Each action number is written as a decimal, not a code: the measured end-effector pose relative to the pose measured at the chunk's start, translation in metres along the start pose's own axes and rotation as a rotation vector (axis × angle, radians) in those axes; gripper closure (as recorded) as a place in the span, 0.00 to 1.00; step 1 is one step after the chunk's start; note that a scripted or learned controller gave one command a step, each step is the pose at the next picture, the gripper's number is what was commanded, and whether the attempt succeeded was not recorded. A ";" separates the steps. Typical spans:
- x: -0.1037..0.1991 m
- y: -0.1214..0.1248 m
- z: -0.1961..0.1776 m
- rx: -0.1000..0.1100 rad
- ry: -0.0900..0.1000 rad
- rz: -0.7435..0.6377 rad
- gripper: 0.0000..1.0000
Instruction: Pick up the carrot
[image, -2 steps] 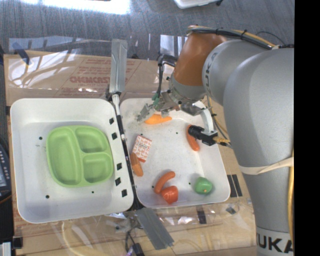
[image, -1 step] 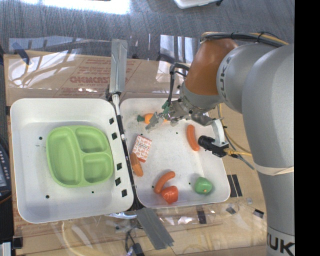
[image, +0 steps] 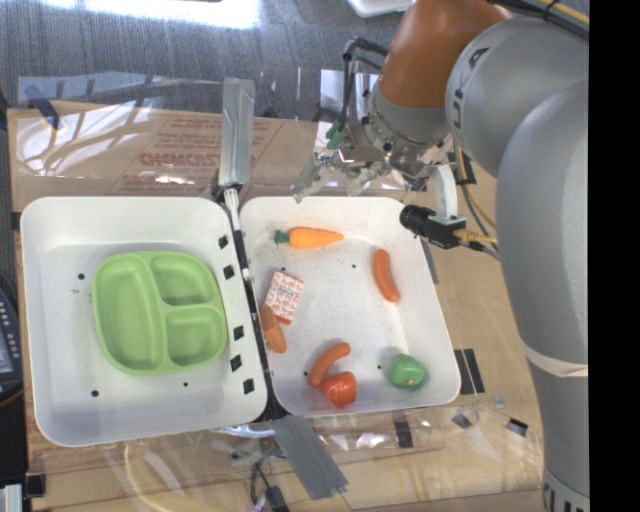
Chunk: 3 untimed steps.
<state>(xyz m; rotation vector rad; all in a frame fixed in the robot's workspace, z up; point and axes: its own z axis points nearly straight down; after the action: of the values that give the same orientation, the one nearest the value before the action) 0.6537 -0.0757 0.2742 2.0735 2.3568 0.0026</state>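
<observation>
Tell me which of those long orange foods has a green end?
The orange carrot at the far edge of the right white bin; the other sausage-shaped pieces have no green tip.

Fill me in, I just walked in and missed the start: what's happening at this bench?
A grey robot arm is after the carrot, which lies untouched near the far edge of the right bin. Its end effector hovers just beyond that edge, above the carrot, holding nothing. Sausages, a red pepper and a green pepper share that bin; the left bin holds a green tray.
</observation>
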 end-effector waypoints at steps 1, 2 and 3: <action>-0.036 -0.004 0.150 0.010 0.003 -0.204 0.00; -0.079 -0.003 0.174 -0.008 -0.007 -0.411 0.00; -0.079 -0.001 0.161 -0.011 -0.011 -0.415 1.00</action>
<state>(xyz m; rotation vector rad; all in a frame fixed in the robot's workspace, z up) 0.6632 -0.1544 0.1134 1.5359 2.7195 0.0032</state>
